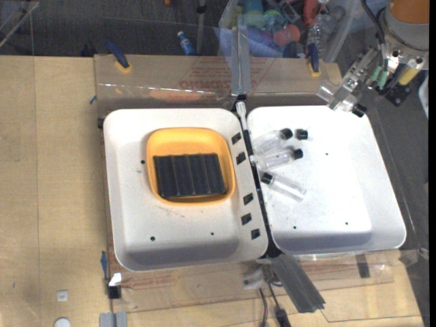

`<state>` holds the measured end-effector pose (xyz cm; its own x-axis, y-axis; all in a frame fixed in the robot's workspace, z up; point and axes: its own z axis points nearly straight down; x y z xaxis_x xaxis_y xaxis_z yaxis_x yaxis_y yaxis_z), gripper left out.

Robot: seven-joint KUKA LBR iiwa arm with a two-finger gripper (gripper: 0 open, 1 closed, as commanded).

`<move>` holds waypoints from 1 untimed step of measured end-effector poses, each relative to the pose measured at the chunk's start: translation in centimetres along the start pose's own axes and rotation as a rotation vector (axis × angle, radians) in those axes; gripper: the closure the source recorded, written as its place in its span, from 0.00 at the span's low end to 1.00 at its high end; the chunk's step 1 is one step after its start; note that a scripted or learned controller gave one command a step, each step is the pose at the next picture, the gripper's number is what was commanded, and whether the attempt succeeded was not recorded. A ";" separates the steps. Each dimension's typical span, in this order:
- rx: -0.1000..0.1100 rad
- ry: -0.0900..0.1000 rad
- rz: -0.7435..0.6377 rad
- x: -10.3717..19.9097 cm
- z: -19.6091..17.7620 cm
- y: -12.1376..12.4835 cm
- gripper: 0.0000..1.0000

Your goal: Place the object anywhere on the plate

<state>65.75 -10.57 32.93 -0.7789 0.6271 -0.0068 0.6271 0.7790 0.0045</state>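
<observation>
Three small clear plastic vials with black caps (pixel 283 157) lie at frame centre, in the right white bin (pixel 354 203). Light, smooth, likely to roll; grip mid-barrel. Jaws state: cannot tell. Orange square plate (pixel 157 142) sits centre-left.

one fixed cam, set high above the desk (pixel 48 182), looking down at a slant from the front. both white bins, left bin (pixel 129 237) and right bin (pixel 354 216), sit mid-frame at moderate range; clutter behind along the top edge.
</observation>
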 end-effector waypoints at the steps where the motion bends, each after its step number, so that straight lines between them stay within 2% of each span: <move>1: 0.000 -0.002 -0.186 -4.1 -7.0 -4.8 1.00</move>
<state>65.87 -16.88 39.89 -0.8816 0.4720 -0.0092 0.4720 0.8816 0.0033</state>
